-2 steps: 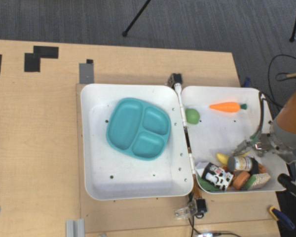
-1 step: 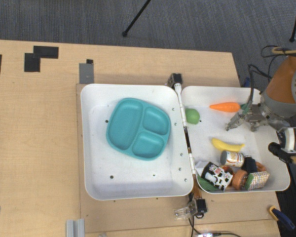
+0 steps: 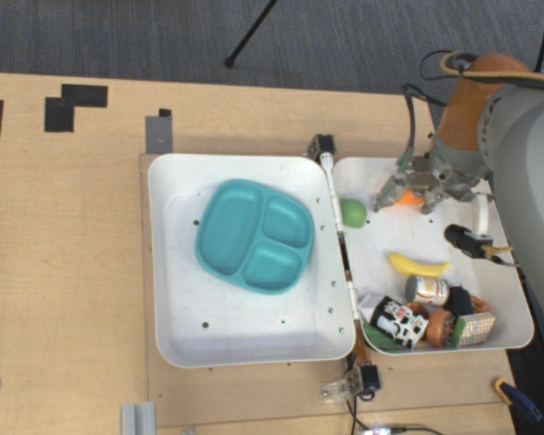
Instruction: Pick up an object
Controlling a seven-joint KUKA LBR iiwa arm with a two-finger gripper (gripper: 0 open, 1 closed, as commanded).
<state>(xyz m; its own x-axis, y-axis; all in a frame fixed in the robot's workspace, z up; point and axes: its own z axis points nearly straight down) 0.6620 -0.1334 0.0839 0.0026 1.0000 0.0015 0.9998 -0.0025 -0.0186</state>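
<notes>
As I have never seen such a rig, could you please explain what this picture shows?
The picture comes from one camera fixed above a bench, looking down at a slant. The grey arm with an orange band, reaching in from the right, is a robot; its hand picks things up. Two white bins sit side by side. The left bin holds a teal plate. The right bin holds a green ball, a banana, a can and some other small things at its near end. The hand is above a small orange thing; I cannot tell whether it holds it.
</notes>
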